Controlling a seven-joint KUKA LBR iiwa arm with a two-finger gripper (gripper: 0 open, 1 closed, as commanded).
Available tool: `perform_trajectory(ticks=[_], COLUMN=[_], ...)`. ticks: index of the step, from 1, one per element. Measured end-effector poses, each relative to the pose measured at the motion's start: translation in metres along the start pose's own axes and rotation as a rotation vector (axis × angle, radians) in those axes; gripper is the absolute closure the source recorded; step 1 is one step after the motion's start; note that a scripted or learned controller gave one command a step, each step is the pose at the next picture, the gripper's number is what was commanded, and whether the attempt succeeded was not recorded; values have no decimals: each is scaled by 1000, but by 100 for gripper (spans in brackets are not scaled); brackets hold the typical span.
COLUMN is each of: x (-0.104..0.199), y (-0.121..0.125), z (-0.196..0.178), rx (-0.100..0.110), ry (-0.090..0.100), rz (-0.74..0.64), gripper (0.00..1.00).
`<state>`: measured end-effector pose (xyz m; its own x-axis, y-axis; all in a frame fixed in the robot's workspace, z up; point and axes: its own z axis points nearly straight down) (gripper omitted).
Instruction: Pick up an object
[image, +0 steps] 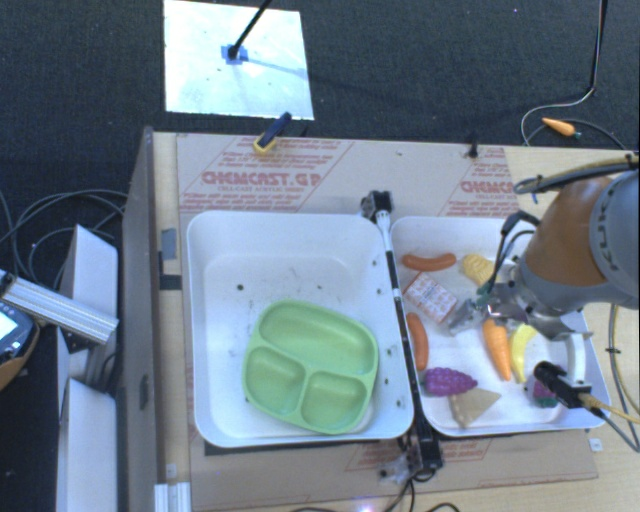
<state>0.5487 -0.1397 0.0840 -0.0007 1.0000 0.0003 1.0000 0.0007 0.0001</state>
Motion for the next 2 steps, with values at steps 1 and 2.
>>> perform_trajectory(ticks=[1,2], x=[0,58], y=[1,10], z=[-11,-101], rx=[-3,-4], ry=[-1,0], rz=[-1,-3], gripper=[100,100])
